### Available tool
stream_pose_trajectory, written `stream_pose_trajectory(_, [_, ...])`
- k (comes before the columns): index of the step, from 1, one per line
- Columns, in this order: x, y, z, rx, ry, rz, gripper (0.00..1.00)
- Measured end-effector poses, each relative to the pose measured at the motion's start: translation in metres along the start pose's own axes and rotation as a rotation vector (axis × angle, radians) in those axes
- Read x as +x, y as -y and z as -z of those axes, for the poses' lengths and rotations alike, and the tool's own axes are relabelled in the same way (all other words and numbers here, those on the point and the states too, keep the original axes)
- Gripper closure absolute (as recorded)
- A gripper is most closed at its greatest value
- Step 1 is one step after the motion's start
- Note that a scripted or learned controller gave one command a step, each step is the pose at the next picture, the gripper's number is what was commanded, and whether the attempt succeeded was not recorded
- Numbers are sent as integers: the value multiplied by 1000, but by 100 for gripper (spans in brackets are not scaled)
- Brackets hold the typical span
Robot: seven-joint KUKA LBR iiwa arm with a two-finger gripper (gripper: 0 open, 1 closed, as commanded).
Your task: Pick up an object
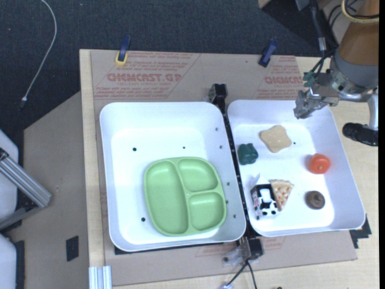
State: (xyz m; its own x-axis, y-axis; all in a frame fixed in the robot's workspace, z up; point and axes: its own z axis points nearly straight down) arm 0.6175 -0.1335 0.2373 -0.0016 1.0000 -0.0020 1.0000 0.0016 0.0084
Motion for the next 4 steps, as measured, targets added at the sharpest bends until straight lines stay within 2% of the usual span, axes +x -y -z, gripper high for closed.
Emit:
stream_pose_trajectory(1, [0,-1,-1,6,-1,-1,100])
stream_pose_trajectory(2, [49,7,-6,10,-4,3,100])
stream_pose_trajectory(3, [95,-1,-3,6,-4,4,100])
stream_pose_trajectory(4, [156,-10,-2,6,-4,5,100])
